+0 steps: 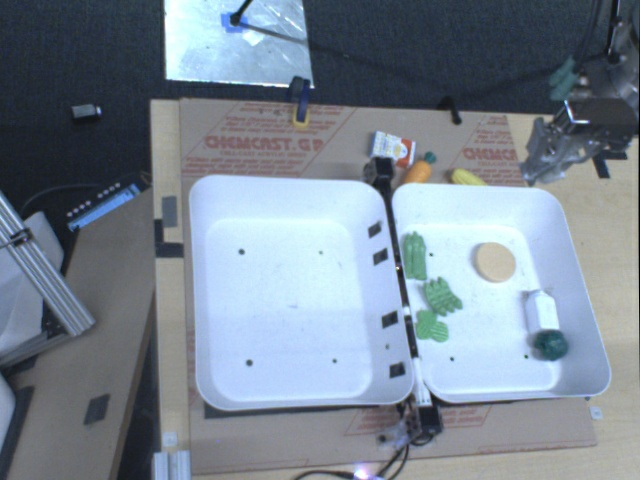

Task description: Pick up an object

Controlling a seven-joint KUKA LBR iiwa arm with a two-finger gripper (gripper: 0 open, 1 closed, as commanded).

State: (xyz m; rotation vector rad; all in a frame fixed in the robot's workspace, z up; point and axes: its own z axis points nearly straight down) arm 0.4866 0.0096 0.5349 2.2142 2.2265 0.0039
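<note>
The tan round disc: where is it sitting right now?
The tan round disc lies in the right bin, toward its far side, with the green pieces to its left and the white block nearer the camera on its right.

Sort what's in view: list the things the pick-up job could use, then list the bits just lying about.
For the job:
gripper
right bin
tan disc
white block
dark green ball
green pieces

Lying about:
left bin
carrot toy
yellow toy
yellow clamp
</note>
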